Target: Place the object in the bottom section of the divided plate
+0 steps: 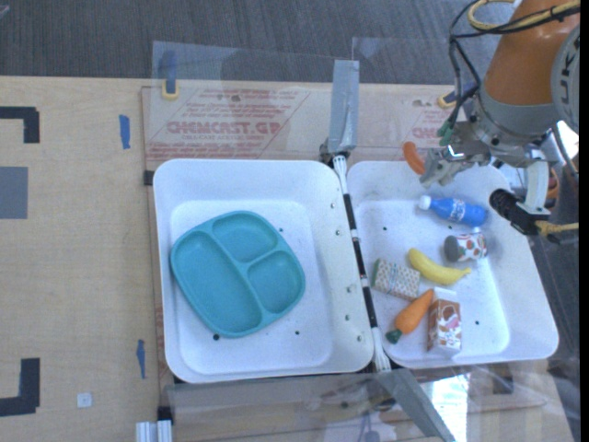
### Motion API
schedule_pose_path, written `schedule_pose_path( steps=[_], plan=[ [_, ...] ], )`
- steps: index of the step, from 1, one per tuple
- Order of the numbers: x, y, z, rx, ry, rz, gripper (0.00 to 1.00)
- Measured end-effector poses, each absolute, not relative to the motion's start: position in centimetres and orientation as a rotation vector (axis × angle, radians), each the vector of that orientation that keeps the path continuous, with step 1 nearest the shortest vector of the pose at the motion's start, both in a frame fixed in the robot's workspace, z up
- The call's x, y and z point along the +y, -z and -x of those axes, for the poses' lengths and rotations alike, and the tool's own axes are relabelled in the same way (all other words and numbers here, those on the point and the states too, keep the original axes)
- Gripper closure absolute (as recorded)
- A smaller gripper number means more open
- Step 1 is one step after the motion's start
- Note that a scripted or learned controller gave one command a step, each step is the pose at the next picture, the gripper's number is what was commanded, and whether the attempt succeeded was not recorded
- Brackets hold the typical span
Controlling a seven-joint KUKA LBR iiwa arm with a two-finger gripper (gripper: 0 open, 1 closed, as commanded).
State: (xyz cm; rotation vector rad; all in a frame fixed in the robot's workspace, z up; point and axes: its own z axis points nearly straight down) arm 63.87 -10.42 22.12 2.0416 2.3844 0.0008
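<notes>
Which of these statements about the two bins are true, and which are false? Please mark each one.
1. The teal divided plastic plate lies in the left white bin. True.
2. The yellow toy banana lies on the plate. False: it lies in the right white bin, and nothing lies in the plate's sections.
3. The blue plastic bottle with a white cap lies on its side in the right bin. True.
4. The orange toy carrot lies in the left bin. False: it lies in the right bin, beside the small red and white carton.
5. The gripper is above the right bin's far part. True.
</notes>
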Motion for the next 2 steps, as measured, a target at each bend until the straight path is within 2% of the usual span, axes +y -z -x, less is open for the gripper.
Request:
schedule_pose_path(
  steps=[1,2],
  plan=[
    [-1.1,-20.0,-60.6,2.531,0.002,-1.862,1.0],
    [3.1,-19.3,-62.3,2.599,-0.003,-1.759,1.0]
  ],
)
